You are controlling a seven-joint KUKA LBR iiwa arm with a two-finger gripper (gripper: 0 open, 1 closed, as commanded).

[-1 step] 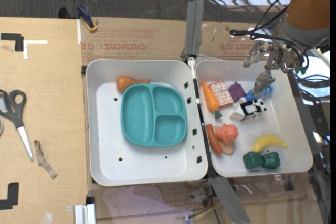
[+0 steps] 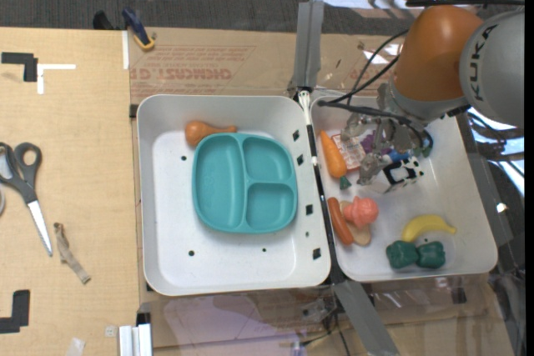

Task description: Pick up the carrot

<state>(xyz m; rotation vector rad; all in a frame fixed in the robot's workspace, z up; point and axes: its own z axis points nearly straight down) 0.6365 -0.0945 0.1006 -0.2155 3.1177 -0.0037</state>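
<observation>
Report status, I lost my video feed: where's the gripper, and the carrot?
Gripper low in right bin, right of carrot. Carrot free by bin's left wall. Pink toy just below it.

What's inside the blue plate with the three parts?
Nothing shows inside the teal divided plate; all three compartments look bare. It lies in the left bin. An orange toy drumstick pokes out behind its top edge, part perhaps hidden by the rim.
</observation>
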